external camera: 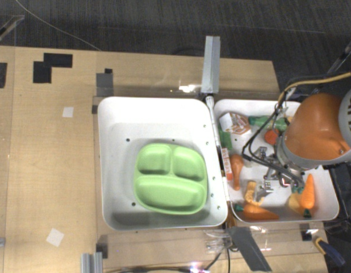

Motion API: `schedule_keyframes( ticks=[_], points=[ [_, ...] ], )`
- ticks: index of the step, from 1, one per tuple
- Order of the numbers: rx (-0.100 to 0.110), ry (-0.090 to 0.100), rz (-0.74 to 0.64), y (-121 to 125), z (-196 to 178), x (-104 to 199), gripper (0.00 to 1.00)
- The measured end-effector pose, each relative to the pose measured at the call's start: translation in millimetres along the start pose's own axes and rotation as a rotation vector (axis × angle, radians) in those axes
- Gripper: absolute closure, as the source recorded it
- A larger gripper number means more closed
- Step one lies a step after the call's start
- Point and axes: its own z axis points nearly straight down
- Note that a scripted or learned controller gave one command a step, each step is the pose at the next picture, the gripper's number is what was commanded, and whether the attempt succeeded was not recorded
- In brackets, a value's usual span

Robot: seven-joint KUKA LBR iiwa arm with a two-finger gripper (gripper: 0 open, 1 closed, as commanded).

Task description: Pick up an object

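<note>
While I am reaching in from the three o'clock side, my two-finger metal gripper (270,185) is hanging low inside the right shallow white plastic bin (334,208), near the middle of its floor. My orange wrist band (313,128) is sitting at one o'clock from the gripper and is covering the upper part of this bin. Black cables (259,136) are looping from the wrist toward ten o'clock.

I cannot tell how wide my jaws are standing, because the metal parts are small and tangled together, and I cannot tell if anything is lying between them.

Several things are lying around me in this bin. A small yellow and orange piece (251,192) is lying just beside the gripper at eight o'clock. A long orange carrot-shaped toy (259,212) is resting at seven o'clock along the lower wall. Another orange carrot-shaped toy with a green end (308,194) is standing at four o'clock. An orange tapered piece (237,169) is lying at ten o'clock, near the dividing wall. A white and red packet (234,122) is lying at eleven o'clock, near the upper corner.

In the left shallow white plastic bin (116,152), a light green divided plastic tray (171,178) is lying alone, well apart from me at nine o'clock.
</note>
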Motion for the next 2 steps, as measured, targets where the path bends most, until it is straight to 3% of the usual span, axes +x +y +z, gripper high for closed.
schedule_keyframes(
  ticks=[1, 2],
  points=[
    [0.008, 0.006, -0.051, 10.1, -0.1, -4.7, 0.0],
    [0.006, -0.009, 0.032, 13.3, -0.9, 3.9, 0.0]
  ],
)
